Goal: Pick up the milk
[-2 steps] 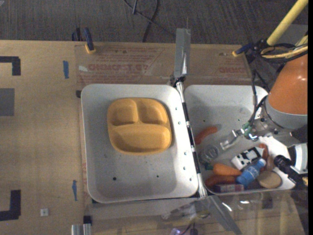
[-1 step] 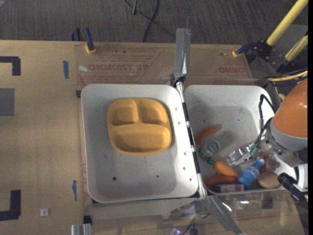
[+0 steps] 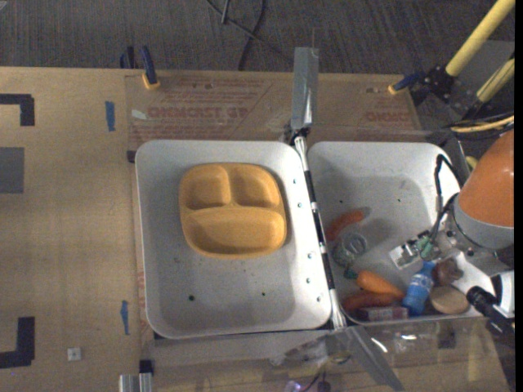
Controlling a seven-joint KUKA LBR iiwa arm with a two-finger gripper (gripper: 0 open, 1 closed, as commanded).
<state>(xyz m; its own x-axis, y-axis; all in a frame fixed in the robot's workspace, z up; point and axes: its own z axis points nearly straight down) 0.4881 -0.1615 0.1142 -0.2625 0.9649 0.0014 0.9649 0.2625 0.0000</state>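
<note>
Milk bottle (image 3: 419,287) — right bin (image 3: 384,166), five o'clock corner, beside carrot (image 3: 378,282). Gripper (image 3: 425,250) just above at twelve o'clock — grip state indiscernible.

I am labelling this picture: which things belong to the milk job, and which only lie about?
For the job: blue bottle (probably the milk), claw.
Lying about: orange plate, carrot, brown round piece.

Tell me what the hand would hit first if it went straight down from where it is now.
Probably the blue and white bottle, which lies just below the hand in the right bin; an orange carrot sits beside it. Depth is unclear from this slanted view.
</note>
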